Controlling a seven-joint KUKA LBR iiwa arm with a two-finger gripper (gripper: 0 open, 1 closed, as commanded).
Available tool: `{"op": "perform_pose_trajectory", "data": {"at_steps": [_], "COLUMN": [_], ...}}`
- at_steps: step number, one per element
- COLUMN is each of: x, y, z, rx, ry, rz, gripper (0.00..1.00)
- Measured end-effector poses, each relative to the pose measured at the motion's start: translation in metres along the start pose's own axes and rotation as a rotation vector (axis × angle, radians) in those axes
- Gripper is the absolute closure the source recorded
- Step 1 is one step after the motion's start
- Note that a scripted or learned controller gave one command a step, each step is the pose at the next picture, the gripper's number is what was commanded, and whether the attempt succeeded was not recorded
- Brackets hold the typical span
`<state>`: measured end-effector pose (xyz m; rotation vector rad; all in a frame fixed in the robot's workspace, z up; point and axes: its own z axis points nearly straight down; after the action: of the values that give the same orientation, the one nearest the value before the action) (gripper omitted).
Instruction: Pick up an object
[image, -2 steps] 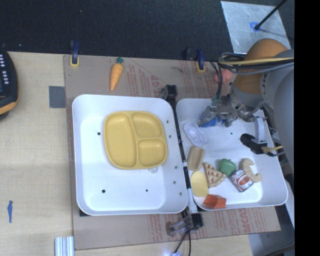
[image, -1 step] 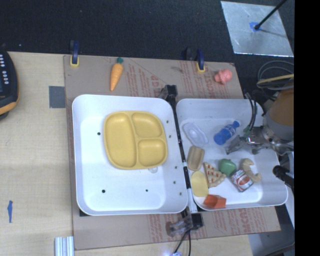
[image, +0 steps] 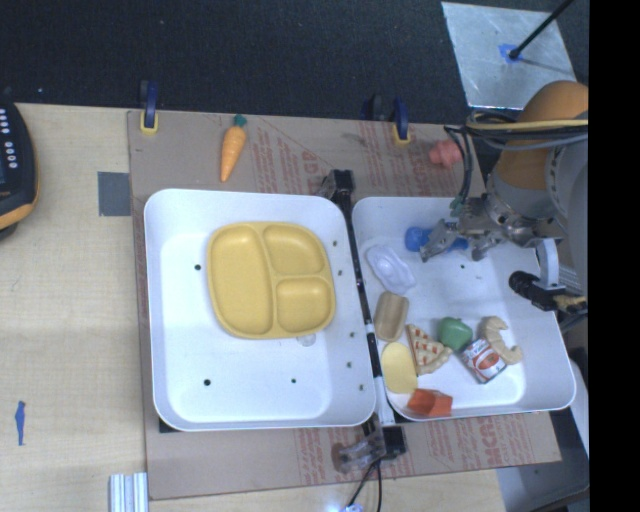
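The arm's tool (image: 462, 238), its state impossible to tell, hovers at the right bin's (image: 545, 395) upper edge, a blue object (image: 417, 238) just to its left in the frame.

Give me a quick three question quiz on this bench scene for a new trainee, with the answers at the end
1. True or false: the yellow divided tray lies in the left bin.
2. Which toy lies outside both bins? A) pizza slice B) carrot C) green item
3. Fill in: the pincer hovers over the ____ bin, beside a small blue object.

Key: 1 true. 2 B. 3 right; the right bin holds the toy food.
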<state>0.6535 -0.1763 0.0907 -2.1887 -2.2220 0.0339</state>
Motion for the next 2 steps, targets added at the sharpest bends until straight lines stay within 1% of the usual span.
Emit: {"op": "perform_pose_trajectory", "data": {"at_steps": [1,2], "x": [0.051,0.047], "y": [-0.079,-0.121], "z": [0.002,0.003], "rx": [-0.021,-0.022], "ry": [0.003,0.001], "rz": [0.011,0.012], "gripper": [0.0,0.0]}}
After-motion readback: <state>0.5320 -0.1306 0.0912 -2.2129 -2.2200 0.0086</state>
